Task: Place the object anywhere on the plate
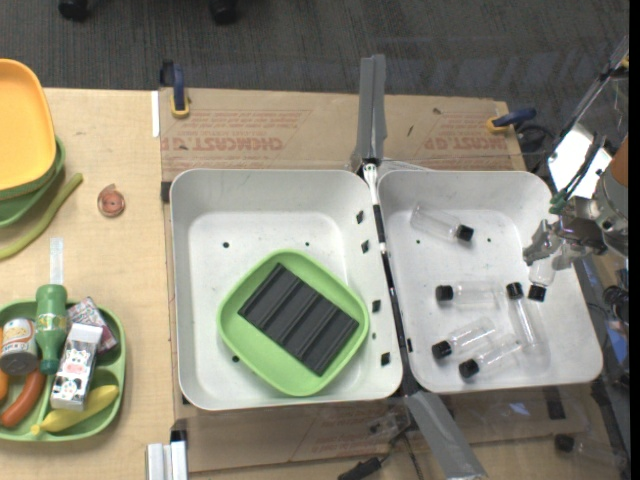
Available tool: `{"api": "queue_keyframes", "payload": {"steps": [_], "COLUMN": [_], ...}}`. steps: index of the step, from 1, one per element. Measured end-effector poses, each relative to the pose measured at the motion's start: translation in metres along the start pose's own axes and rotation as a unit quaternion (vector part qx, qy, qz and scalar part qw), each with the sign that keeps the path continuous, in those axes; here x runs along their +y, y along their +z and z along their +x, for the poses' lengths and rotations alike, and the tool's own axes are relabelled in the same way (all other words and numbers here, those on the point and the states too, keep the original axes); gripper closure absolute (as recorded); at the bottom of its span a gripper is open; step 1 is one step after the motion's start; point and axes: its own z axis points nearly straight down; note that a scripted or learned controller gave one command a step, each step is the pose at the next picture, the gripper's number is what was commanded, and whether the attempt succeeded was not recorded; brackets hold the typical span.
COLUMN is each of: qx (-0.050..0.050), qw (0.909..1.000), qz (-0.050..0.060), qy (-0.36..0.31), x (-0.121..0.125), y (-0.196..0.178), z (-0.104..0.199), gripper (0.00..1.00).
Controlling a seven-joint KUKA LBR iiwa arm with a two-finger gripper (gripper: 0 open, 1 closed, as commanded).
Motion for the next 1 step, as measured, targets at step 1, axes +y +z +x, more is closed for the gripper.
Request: {"api": "queue_keyframes", "payload": {"steps": [1], "qx": [0.0], "qw": [1.0], "qz": [0.0], "qy": [0.0], "x": [0.0], "y": [0.0], "z": [0.0], "gripper": [0.0]}}
